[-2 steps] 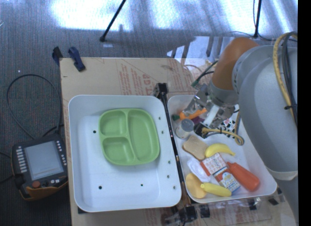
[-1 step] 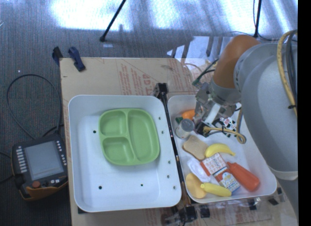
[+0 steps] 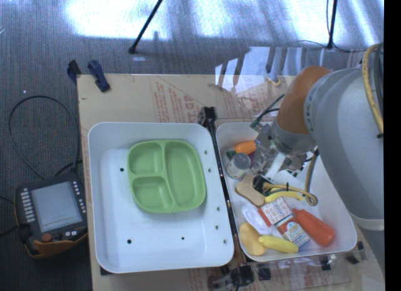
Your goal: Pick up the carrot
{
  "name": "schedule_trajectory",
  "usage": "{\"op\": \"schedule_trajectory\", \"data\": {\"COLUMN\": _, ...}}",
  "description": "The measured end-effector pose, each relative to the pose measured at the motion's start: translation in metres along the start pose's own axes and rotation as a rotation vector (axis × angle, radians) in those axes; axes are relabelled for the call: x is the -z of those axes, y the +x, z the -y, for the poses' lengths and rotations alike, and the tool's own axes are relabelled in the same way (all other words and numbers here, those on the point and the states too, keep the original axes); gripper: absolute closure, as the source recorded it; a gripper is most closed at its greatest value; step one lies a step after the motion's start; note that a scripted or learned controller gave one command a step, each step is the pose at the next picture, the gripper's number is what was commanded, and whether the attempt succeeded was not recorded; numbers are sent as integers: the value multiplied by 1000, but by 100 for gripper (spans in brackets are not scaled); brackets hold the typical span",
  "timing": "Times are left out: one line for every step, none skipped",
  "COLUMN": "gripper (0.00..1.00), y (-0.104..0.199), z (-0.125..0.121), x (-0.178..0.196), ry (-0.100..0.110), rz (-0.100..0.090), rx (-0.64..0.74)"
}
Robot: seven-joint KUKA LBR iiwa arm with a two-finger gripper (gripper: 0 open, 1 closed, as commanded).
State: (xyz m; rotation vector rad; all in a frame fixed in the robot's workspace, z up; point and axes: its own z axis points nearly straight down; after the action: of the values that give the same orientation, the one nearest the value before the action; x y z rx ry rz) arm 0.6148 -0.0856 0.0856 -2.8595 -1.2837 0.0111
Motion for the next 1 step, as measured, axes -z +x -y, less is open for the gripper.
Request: {"op": "schedule_trajectory", "data": {"gripper": 0, "y": 1, "z": -1, "x": 1, "ry": -2, "rz": -1, "rx": 1}}
